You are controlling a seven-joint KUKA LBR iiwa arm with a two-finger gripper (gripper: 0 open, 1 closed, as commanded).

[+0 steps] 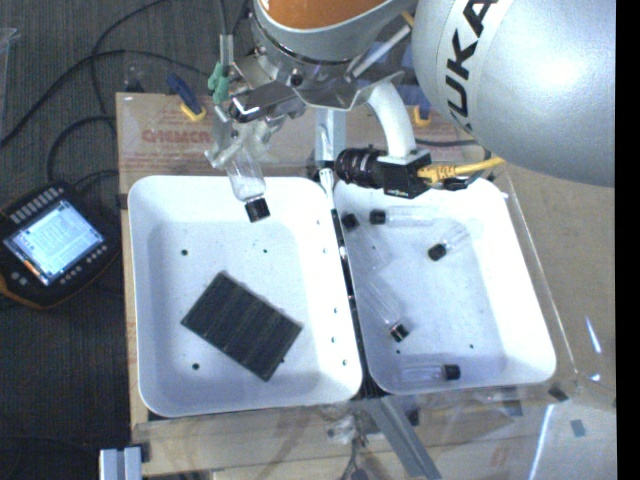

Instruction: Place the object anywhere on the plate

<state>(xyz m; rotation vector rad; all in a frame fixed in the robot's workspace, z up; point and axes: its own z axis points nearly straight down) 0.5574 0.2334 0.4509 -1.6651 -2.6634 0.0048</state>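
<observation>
White walls mark the two bins on the bench [148,136], and you will find the dark ribbed plate [241,325] lying flat and askew on the near half of the left bin [143,268]. Nothing rests on that plate.

Note the right bin [522,303]: several clear vials with black caps lie scattered there, one at the near wall [447,372], one just behind it [398,331], and one toward the middle [437,252].

Farther back, over the far edge of the left bin, you see the gripper [243,163] pointing down. Its fingers [226,151] are closed on the upper end of a clear vial [247,186], which hangs tilted with its black cap lowest, above the bin floor and well apart from the plate.

Behind it, the grey arm [520,58] crosses the far right. A handheld pendant [55,238] with a lit screen lies on the floor to the left
</observation>
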